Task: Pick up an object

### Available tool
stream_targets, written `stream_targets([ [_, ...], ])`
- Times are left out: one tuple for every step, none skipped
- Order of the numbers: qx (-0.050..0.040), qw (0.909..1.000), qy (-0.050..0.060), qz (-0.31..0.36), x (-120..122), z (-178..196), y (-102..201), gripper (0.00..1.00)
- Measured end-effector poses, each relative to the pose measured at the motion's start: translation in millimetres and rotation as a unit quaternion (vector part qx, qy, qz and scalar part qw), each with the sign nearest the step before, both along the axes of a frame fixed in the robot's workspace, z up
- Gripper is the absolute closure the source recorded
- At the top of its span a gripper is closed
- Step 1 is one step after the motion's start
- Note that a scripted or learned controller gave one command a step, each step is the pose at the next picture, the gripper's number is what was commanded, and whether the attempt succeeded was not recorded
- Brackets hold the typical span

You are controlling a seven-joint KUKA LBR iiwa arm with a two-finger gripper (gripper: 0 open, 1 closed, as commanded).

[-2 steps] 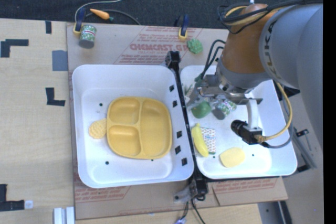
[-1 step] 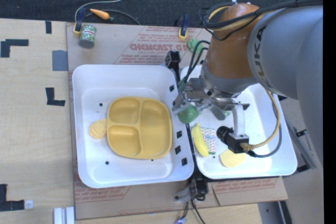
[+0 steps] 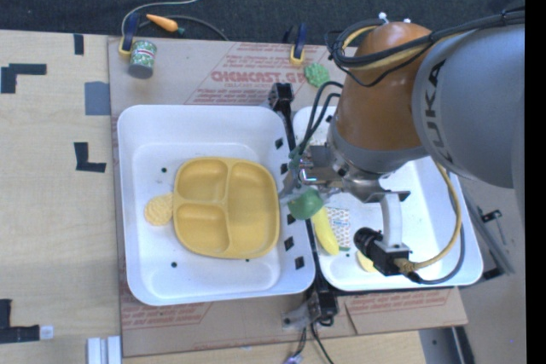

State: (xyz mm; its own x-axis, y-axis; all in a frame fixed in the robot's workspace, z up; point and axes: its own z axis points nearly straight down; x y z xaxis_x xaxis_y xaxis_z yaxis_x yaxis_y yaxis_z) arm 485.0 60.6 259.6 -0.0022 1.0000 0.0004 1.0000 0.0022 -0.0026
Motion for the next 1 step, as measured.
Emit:
stream_targets([
  [-0.0002,1.0,0.001,-0.001,-2.4,-76.4,-1.9,1.0],
])
